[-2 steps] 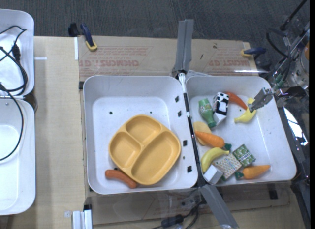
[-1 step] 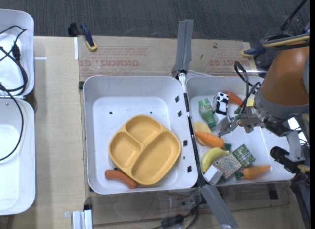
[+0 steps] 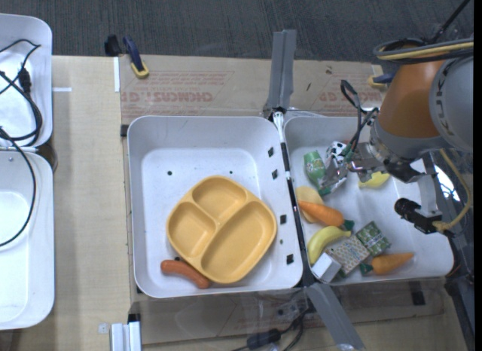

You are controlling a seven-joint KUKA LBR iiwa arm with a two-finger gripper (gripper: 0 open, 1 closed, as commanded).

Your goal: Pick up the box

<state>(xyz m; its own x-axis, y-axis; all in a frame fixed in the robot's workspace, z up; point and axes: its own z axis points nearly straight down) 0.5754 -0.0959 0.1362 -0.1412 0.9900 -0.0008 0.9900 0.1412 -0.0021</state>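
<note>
The fingers (image 3: 334, 176) hang over the right bin (image 3: 433, 265) near its 10 o'clock corner, beside a green packet (image 3: 314, 167); I cannot tell whether they are spread or closed. The box (image 3: 346, 254) lies toward 6 o'clock from them, close to the bin's front wall. A banana (image 3: 326, 239) touches its 10 o'clock side, and a carrot (image 3: 388, 262) lies just beside it at 3 o'clock. A straight descent across its narrow width looks best. Little room remains around it.

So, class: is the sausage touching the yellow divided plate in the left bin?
Touching. The camera view shows the sausage lying against the plate at its lower-left rim, its right end tucked under the edge with no gap.
</note>
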